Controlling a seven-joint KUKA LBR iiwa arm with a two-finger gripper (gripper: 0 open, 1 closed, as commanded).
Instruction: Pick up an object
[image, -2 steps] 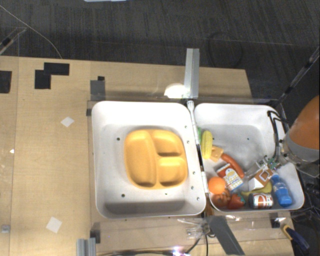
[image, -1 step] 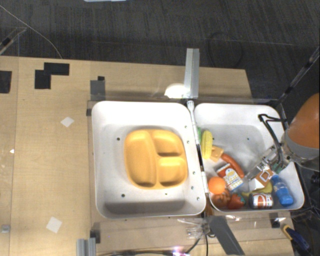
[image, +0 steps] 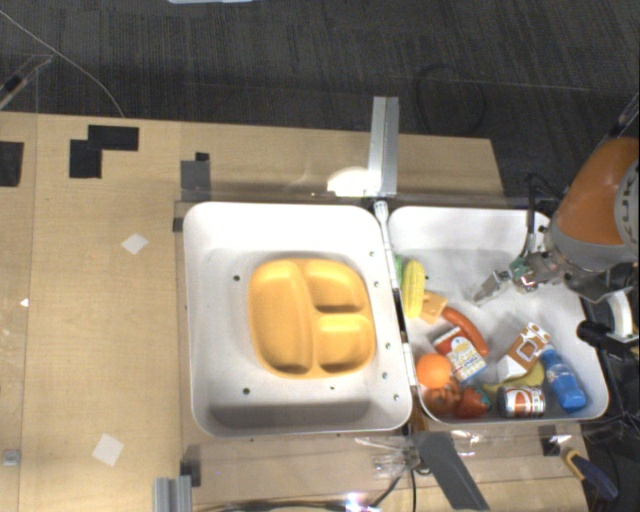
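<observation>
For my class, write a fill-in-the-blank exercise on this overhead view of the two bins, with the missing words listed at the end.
1. The yellow tray lies in the ______ bin of the camera view.
2. The corn cob lies against the right bin's ______ wall.
3. The blue bottle lies just to the ______ of the soda can.
4. The yellow tray has ______ compartments.

Missing words: left; left; right; three

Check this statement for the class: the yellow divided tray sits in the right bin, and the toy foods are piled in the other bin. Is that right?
Not quite. In the camera view the yellow divided tray sits in the left bin; the toy foods are piled in the other, right bin.
</observation>
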